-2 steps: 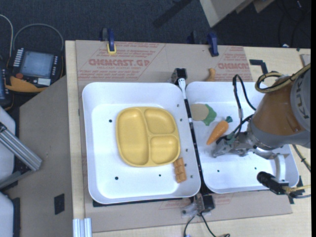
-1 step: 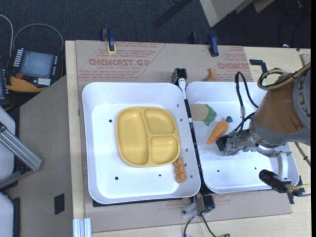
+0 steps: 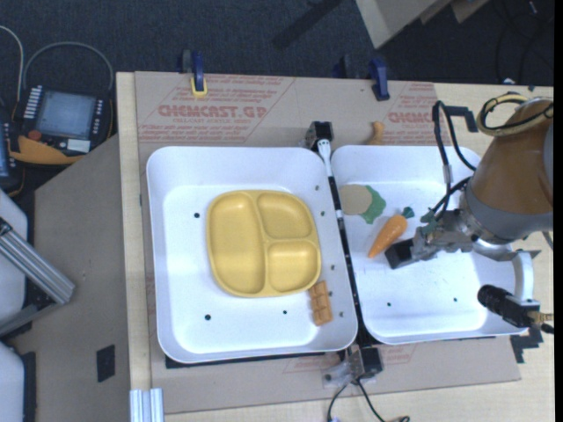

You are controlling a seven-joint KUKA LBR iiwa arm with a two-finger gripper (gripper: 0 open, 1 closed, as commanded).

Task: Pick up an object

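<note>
In the right bin (image 3: 422,310) an orange toy carrot (image 3: 387,234) with a green top lies slanted near the left wall. A tan round piece (image 3: 354,200) on a green scrap (image 3: 375,206) sits just behind it. My gripper (image 3: 406,251) reaches in from the right, low over the bin floor, its dark tip right beside the carrot's lower end. Nothing shows between its fingers.
The left bin (image 3: 176,306) holds a yellow divided plate (image 3: 262,241) in its middle and a small orange-brown block (image 3: 320,302) near its front right corner. The arm's wrist (image 3: 515,183) covers the right bin's right side. Clamps stand between the bins.
</note>
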